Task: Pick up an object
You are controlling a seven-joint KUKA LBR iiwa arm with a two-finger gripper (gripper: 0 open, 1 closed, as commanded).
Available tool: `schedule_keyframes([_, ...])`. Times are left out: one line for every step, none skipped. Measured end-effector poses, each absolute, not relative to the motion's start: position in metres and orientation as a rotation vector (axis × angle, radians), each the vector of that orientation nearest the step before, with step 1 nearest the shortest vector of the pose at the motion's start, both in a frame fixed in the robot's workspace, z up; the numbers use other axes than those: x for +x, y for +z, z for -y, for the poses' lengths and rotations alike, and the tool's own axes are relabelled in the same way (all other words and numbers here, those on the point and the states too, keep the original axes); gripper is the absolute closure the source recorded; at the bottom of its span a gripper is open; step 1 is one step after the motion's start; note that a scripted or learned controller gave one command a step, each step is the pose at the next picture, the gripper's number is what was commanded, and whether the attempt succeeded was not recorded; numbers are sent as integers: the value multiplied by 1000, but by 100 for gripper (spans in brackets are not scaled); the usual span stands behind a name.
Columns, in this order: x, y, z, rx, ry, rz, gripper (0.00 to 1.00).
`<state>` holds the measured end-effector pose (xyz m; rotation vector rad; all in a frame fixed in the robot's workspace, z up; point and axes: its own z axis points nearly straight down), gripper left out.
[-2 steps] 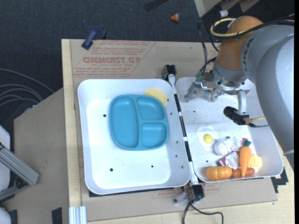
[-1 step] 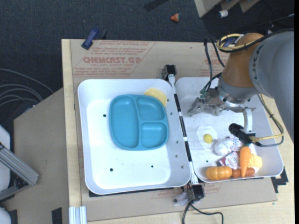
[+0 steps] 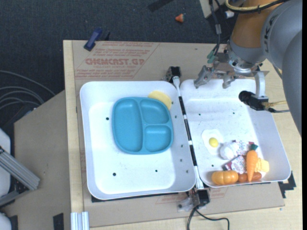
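Grey KUKA arm (image 3: 288, 28) enters from upper right of frame, orange band (image 3: 254, 11) sitting just above the wrist. Wrist points downward. Metal two-finger hand (image 3: 214, 79) hangs at the far end of the right side of the workspace, near its back edge. Fingers (image 3: 201, 76) spread apart, nothing between them. Black cable loops along the upper arm near the orange band

Even, bright overhead light washes the two shallow white plastic bins (image 3: 96, 143) nearly flat. Shadows are faint and soft. The dark carpeted floor (image 3: 43, 13) toward 11 o'clock is grainy; overall focus is slightly soft.
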<state>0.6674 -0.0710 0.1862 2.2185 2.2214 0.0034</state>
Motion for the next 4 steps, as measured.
schedule_keyframes([666,93,98,2224,-4,-2223,0])
schedule_keyframes([563,84,96,2225,-2,-2222,0])
schedule_keyframes([603,85,102,2222,1,-2221,0])
schedule_keyframes([667,85,107,2220,1,-2222,0])
